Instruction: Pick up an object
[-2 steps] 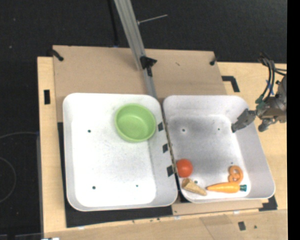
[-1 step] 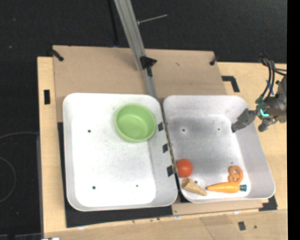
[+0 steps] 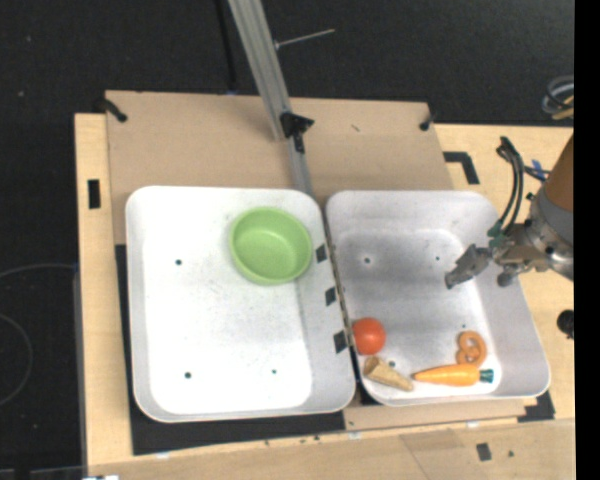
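Hovering: gripper [image 3: 467, 267] above right bin [image 3: 400, 228], state unclear, nothing held; next: descend twd pretzel [image 3: 470, 347] below.

white bins [image 3: 160, 298], metal pole [image 3: 265, 63]

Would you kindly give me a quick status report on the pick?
Gripper above right bin, holding nothing. Carrot, tomato lie untouched near front edge. Nothing blocking.
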Robot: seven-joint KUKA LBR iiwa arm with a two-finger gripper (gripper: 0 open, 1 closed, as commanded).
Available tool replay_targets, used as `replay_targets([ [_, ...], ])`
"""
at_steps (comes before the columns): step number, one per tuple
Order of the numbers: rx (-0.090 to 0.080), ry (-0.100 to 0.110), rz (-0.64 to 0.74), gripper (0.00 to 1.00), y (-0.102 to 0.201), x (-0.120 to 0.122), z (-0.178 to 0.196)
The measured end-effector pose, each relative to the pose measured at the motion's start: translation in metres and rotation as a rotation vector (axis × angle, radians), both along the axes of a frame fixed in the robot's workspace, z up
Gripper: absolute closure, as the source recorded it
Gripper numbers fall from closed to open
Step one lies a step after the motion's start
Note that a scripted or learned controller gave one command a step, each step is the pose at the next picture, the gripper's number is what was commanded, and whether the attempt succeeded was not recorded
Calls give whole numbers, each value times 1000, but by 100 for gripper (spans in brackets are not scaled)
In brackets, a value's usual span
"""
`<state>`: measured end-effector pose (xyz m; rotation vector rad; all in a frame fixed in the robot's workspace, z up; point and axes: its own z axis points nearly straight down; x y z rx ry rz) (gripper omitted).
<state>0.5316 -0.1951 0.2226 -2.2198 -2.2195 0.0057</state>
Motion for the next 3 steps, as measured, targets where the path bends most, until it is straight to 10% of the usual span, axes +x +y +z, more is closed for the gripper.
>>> replay_targets([
  [2,-1,-5,-1,0,-4,5,-98],
  [3,-1,-10,-7,100,-5,6,-87],
])
